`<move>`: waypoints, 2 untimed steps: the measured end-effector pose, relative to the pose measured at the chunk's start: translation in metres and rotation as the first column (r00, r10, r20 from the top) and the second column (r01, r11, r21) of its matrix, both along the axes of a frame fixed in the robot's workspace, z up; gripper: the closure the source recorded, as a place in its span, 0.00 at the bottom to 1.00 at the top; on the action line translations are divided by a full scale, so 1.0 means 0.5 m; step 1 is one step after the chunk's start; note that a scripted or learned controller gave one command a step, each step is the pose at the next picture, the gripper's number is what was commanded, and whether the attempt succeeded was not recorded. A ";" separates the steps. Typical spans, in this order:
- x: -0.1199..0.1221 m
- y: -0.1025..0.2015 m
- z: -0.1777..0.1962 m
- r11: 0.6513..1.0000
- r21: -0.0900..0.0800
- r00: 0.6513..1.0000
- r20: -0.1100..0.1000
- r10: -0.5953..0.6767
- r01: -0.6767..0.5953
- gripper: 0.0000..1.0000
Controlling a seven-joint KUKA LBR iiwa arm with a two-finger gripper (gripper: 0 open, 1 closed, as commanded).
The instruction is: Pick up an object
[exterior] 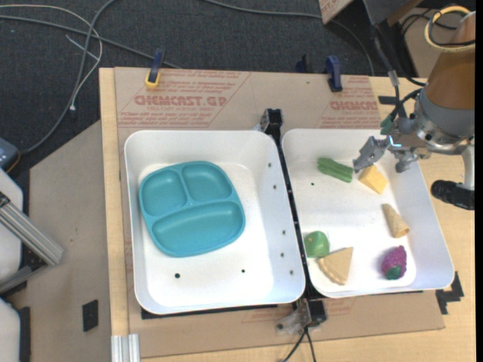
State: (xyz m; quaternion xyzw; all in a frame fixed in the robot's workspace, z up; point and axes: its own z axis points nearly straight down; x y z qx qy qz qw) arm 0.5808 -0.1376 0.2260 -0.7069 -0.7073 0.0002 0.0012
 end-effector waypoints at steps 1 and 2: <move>-0.005 0.020 -0.097 1.000 0.001 1.000 -0.006 0.000 0.000 0.00; -0.014 0.040 -0.200 1.000 0.002 1.000 -0.007 -0.001 0.001 0.00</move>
